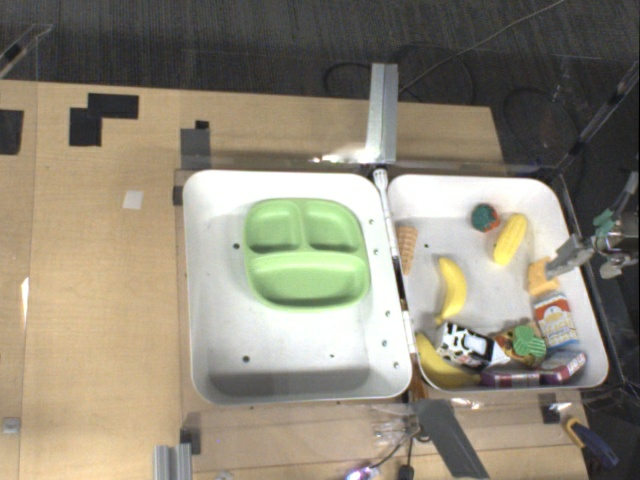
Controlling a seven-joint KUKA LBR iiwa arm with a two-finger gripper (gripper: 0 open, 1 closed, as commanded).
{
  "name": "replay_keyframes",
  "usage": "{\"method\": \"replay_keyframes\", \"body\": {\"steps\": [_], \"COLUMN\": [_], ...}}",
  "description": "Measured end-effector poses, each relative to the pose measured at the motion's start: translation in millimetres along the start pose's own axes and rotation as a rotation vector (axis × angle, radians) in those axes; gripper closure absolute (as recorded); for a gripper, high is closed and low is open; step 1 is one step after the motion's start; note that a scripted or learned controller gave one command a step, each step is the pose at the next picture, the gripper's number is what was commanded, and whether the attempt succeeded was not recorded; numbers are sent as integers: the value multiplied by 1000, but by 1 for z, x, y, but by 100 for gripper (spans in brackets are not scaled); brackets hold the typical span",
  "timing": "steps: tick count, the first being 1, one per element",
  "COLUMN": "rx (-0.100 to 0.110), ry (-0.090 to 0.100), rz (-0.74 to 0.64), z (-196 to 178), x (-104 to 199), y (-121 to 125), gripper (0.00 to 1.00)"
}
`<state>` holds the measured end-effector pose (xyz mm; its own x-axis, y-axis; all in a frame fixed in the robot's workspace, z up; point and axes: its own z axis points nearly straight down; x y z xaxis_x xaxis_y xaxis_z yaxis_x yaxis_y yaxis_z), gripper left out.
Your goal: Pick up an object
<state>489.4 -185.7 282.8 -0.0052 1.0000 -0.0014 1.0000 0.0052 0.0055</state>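
Gripper (pixel 572 258) at the right bin's (pixel 440 190) right edge, above an orange bottle (pixel 552 313); too small and blurred to tell its state or any hold. Toys for picking heaped in that bin, handy to the arm: banana (pixel 453 286), corn cob (pixel 509 239), red ball (pixel 485 217). Green divided plate (pixel 304 251) alone in the left bin (pixel 210 298).
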Motion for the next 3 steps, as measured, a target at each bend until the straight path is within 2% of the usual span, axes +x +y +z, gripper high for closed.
{"method": "replay_keyframes", "body": {"steps": [1,2,3], "rx": [1,-7,-14], "ry": [1,-1,0], "rz": [-74,77,73], "z": [75,194,181], "x": [13,17,19], "y": [47,118,121], "gripper": [0,0,100]}}
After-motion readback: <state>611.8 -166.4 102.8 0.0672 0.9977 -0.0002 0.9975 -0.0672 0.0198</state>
